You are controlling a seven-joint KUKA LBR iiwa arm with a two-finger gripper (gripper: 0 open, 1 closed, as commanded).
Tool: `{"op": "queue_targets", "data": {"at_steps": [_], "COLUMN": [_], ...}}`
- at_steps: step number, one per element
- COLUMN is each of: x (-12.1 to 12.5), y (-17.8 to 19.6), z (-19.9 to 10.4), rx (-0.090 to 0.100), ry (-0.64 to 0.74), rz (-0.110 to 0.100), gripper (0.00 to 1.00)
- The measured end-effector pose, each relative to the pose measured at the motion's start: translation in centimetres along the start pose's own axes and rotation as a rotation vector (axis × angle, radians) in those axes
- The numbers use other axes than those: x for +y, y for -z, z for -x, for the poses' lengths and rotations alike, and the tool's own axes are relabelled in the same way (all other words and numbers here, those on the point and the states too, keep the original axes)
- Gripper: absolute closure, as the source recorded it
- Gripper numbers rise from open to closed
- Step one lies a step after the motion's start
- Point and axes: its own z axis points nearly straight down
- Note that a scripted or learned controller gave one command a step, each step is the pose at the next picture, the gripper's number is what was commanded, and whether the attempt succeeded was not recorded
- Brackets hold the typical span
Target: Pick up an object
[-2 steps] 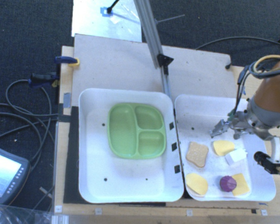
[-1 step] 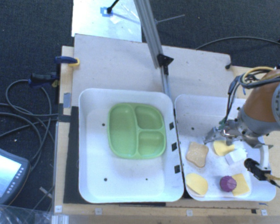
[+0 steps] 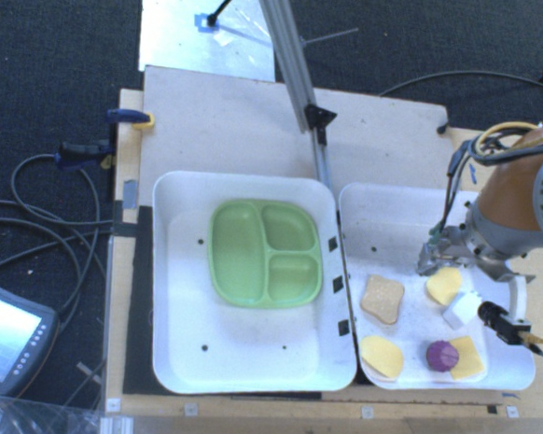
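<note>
The right bin (image 3: 384, 211) holds several small items. A tan toast slice (image 3: 382, 299) lies near its left wall. A yellow wedge (image 3: 443, 287) sits beside a white block (image 3: 461, 309). Along the front are a yellow piece (image 3: 382, 357), a purple round piece (image 3: 442, 355) and another yellow piece (image 3: 469, 359). My gripper (image 3: 434, 258) hangs low in the right bin, just behind and left of the yellow wedge, with the grey and orange wrist (image 3: 514, 198) above it. I see nothing lifted off the bin floor.
A green divided plate (image 3: 267, 254) lies in the left bin (image 3: 165, 325). A slanted metal pole (image 3: 293, 59) runs down to the divide between the bins. Cables and a handheld pendant (image 3: 0, 330) lie off the bench at left.
</note>
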Motion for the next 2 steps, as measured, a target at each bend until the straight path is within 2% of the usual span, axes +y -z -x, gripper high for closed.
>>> {"op": "queue_targets", "data": {"at_steps": [1,2], "x": [0.6,0.9], "y": [4.5,10.7], "z": [0.4,-0.3], "rx": [-0.002,-0.002], "ry": [0.003,0.006], "rz": [0.003,0.005], "gripper": [1.0,1.0]}}
